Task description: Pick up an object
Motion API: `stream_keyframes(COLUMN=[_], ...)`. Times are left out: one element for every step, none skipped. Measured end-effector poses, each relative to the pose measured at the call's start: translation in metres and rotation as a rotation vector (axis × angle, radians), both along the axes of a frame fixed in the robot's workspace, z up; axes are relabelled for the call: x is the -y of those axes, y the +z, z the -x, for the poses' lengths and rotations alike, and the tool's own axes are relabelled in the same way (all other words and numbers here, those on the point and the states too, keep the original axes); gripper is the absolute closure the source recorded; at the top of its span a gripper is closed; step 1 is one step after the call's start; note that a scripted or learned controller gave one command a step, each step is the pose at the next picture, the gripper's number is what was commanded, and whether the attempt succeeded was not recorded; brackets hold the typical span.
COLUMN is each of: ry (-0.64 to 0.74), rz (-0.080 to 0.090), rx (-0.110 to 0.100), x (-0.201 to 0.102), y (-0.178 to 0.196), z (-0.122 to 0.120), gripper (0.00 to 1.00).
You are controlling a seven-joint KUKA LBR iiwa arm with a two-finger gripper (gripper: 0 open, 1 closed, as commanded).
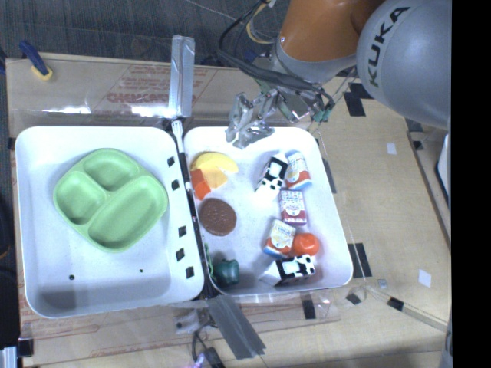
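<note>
Gripper: I see my gripper [247, 125] over the far rim of the right bin [331, 228], at about 11 o'clock of that bin. Fingers look a little apart; nothing is between them.
Nearest object: the yellow piece [214, 163] lies at 7 o'clock from the gripper, near but apart.
Cow carton: one [270, 176] lies at 5 o'clock from the gripper.
Cookie: [218, 216] at 6 o'clock, farther.
Left bin: green plate [111, 198] inside.
</note>
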State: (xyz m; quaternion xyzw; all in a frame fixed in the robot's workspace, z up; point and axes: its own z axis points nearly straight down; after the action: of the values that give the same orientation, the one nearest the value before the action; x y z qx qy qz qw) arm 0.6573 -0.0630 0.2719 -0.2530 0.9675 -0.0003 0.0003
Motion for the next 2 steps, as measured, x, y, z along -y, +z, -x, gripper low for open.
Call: stream_keyframes(ry=[0.032,0.056], rz=[-0.002,0.0], rx=[-0.001,0.002], x=[-0.054,-0.033], y=[-0.032,-0.03], z=[0.0,0.0], gripper=[1.0,1.0])
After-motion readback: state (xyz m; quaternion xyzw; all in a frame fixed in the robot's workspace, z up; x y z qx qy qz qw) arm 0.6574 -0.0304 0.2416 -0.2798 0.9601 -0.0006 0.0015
